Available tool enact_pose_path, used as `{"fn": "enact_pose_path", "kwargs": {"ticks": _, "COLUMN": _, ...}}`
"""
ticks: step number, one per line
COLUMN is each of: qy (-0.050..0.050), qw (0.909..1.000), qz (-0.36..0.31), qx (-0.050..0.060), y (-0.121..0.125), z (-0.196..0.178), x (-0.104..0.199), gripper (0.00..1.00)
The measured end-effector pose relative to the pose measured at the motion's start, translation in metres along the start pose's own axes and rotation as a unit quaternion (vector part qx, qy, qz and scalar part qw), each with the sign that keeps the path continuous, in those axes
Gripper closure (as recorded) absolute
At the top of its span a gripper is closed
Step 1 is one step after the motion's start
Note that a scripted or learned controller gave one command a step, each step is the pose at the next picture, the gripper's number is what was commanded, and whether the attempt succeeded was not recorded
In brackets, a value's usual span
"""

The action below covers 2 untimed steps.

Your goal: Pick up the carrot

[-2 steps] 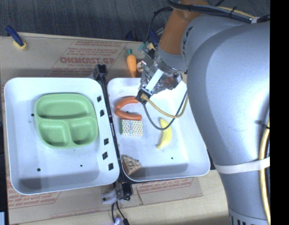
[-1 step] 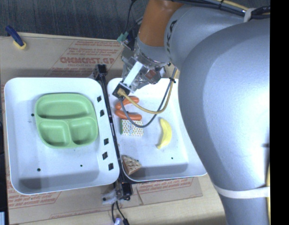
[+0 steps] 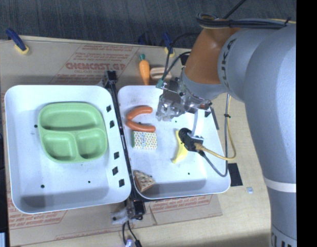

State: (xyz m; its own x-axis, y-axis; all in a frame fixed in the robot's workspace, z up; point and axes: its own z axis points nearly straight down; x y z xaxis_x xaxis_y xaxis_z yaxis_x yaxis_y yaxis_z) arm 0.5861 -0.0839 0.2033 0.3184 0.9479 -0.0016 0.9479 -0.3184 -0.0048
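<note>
The carrot (image 3: 144, 71) was seen outside the bins. The gripper (image 3: 168, 108), grip unclear, should be moved above it.

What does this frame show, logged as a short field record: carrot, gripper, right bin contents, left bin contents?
carrot: on the cardboard just outside the right bin's far edge, not grasped
gripper: above the right bin's far part, nothing seen between its fingers
right bin contents: curved sausage, patterned block, banana, bread slice
left bin contents: left bin holds a green divided tray
</note>
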Motion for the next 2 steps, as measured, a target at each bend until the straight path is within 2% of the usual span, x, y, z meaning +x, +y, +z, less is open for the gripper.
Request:
{"fn": "enact_pose_path", "kwargs": {"ticks": 1, "qy": 0.0, "qw": 0.9968, "qz": 0.08, "qx": -0.001, "y": 0.009, "z": -0.082, "x": -0.032, "gripper": 1.0}}
{"fn": "enact_pose_path", "kwargs": {"ticks": 2, "qy": 0.0, "qw": 0.9993, "qz": 0.037, "qx": 0.001, "y": -0.072, "z": -0.043, "x": 0.033, "gripper": 1.0}}
